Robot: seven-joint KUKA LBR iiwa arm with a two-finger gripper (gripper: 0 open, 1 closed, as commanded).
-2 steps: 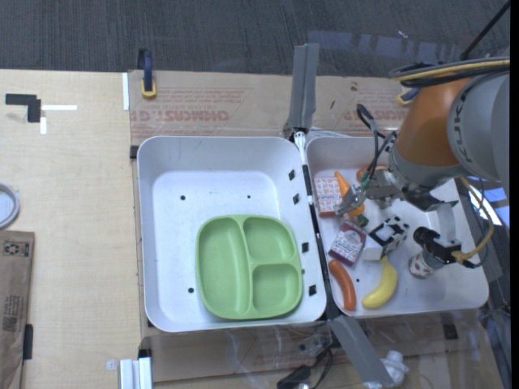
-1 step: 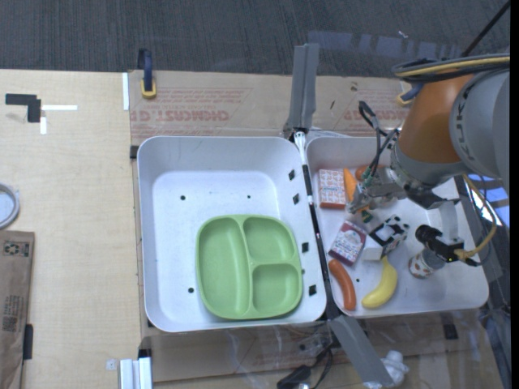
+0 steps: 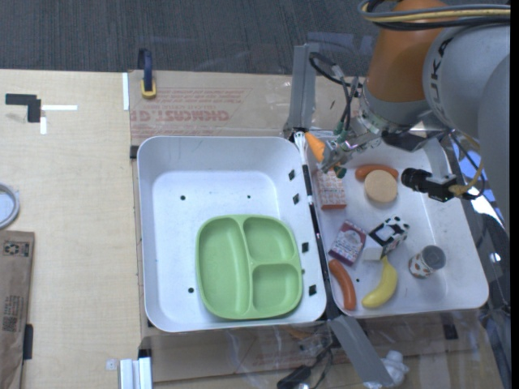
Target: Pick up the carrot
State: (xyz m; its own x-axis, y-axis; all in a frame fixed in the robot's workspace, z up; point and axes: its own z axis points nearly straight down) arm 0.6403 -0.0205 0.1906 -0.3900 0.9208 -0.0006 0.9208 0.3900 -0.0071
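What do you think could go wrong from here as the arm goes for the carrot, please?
1. The carrot lies in the far corner of the right bin, against its wall, so the gripper may strike the wall or get poor purchase.
2. The pink wafer pack sits just beside the carrot and could be nudged or grabbed instead.
3. The carrot is partly hidden under the gripper, so a miss would be hard to spot.
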